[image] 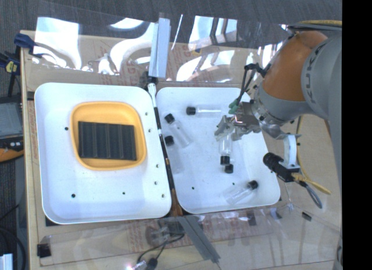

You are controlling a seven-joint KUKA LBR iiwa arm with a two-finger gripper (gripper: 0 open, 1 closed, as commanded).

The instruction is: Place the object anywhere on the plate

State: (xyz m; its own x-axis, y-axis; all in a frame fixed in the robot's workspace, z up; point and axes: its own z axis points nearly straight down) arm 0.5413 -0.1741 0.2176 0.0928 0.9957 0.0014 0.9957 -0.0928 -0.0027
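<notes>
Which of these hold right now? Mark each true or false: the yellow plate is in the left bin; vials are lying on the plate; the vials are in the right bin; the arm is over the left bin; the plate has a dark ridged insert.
1. The yellow plate is in the left bin. True.
2. Vials are lying on the plate. False: it carries only its dark insert.
3. The clear vials with black caps lie in the right bin. True.
4. The arm is over the left bin. False: the hand is over the right bin.
5. The plate has a dark ridged insert. True.
</notes>
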